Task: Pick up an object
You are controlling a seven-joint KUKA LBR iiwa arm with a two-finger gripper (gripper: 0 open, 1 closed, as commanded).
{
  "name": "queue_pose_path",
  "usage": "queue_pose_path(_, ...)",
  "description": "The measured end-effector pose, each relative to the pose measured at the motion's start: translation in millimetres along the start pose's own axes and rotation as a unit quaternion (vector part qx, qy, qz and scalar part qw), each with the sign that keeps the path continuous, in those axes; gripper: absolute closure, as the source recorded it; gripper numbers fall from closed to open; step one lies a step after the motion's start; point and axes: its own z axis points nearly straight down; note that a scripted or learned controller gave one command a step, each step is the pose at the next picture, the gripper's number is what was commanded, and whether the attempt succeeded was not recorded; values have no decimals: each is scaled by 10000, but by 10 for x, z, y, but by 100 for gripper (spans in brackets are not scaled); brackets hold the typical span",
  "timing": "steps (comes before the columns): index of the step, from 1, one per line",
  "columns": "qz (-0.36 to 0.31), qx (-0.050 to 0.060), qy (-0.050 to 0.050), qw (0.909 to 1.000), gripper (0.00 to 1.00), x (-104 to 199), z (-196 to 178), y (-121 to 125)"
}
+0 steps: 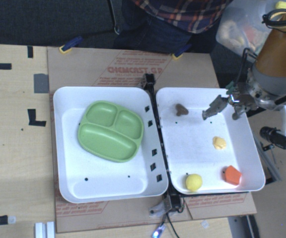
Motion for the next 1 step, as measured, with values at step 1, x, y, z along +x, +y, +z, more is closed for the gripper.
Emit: queue_pose_path(1,-7,2,0,10000,100,6,-100,3)
